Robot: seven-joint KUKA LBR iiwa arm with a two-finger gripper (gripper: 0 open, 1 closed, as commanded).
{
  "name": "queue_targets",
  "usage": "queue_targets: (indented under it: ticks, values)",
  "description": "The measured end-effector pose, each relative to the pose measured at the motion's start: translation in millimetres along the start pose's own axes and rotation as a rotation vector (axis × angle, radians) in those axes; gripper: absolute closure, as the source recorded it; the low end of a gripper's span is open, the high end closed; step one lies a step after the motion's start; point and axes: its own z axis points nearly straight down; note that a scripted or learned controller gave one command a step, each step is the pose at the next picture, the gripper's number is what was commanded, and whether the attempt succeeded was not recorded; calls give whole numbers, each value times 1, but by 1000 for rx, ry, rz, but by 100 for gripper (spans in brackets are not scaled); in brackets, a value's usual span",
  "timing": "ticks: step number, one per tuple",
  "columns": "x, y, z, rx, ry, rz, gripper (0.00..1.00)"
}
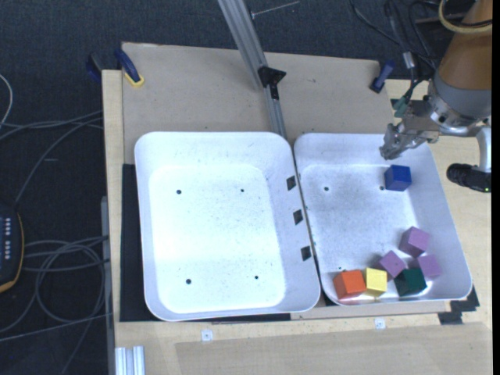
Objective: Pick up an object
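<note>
A blue cube [398, 177] lies in the right bin [344, 209] near its far right side. My gripper [393, 148] hangs just above and behind that cube, at the bin's far right corner, with nothing visibly between its fingers. Along the bin's near edge sit an orange block [351, 283], a yellow block [376, 280], a dark green block [409, 282] and three purple blocks [415, 241], clustered in the near right corner.
The left bin [215, 225] stands beside the right one, joined by small black clips [298, 216]. A grey metal bar [246, 37] slants down from the top to the bins' far junction. Blue clamps [130, 67] grip the bench's far edge.
</note>
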Motion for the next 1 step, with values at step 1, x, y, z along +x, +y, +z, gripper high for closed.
queue_targets:
  ticks: [1]
  values:
    - [0, 1, -11, 4, 1, 1, 100]
